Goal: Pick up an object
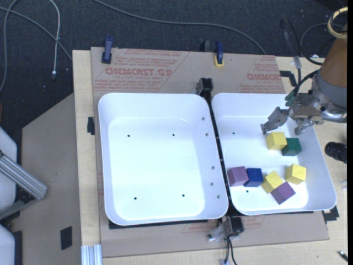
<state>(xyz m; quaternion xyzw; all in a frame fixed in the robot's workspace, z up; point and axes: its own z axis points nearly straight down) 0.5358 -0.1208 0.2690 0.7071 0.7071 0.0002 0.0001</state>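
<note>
A loose cable (38, 15) is trailing across the dark floor at the far left, beyond the bench. Two blue clamps (107, 43) are pinning a brown board (143, 70) at its far edge. The left bin (160, 101) is sitting on that board, showing nothing but its white floor and a few small dark dots. The right bin (242, 106) is lying just beside it, the two rims meeting along the middle.

Blocks are lying in the right bin's near half. A purple block (237, 175) is touching a blue block (254, 176); next to them a yellow block (272, 181) is resting against a second purple block (283, 192), and another yellow block (296, 173) is sitting just beyond those. Farther back, a third yellow block (276, 141) is lying pressed against a green block (292, 146).

The gripper (287, 126) is hanging over the right bin just behind that yellow and green pair, its two grey fingers spread apart with nothing between them. Whether the fingertips are touching the bin floor is hard to judge from this slant. The arm (333, 76) is reaching in from the right.
</note>
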